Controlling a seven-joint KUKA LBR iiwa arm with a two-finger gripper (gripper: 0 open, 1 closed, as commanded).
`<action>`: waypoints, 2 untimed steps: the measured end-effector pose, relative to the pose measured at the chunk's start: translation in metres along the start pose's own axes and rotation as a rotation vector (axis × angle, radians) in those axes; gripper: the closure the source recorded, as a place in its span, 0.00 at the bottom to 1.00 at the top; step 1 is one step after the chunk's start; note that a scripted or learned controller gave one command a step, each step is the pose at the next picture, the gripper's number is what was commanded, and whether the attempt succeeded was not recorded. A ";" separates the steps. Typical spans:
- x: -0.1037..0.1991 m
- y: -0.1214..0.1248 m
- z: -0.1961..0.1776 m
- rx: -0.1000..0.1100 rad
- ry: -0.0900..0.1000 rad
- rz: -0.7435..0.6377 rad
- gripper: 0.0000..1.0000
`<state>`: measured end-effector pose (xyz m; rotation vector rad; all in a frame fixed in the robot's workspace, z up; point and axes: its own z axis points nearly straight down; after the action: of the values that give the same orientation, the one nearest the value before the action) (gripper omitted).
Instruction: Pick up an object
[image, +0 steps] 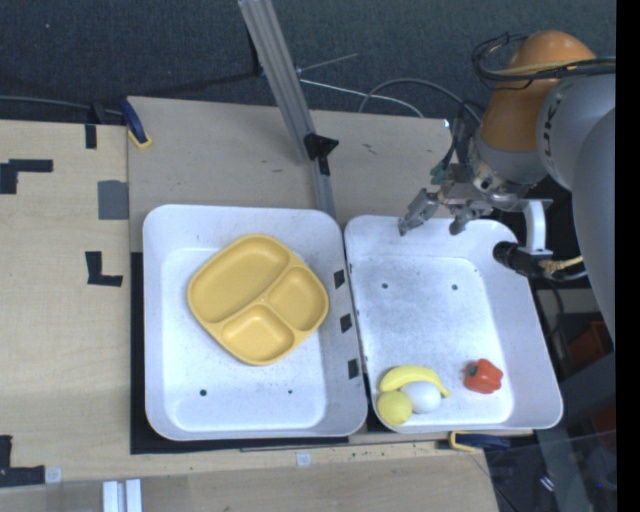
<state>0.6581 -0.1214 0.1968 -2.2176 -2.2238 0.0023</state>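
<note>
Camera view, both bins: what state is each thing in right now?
Two-finger gripper: open, holding nothing, over the right white bin's far edge.
Yellow three-compartment plastic plate: flat in the left white bin, compartments bare.
Yellow banana, white ball, yellow ball: clustered, touching.
Red pepper-like toy: apart from them.

You're looking at a bulky grey arm (590, 130) capped by a rounded orange band (530, 85), dark cables looped over the top, narrowing to a metallic wrist block and a gripper (437, 218) with two slim grey fingers.
</note>
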 end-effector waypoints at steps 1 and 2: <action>0.000 0.000 0.000 0.000 0.000 0.000 0.00; 0.006 0.006 0.048 0.004 0.000 0.000 0.00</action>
<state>0.6638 -0.1158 0.1486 -2.2159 -2.2218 0.0075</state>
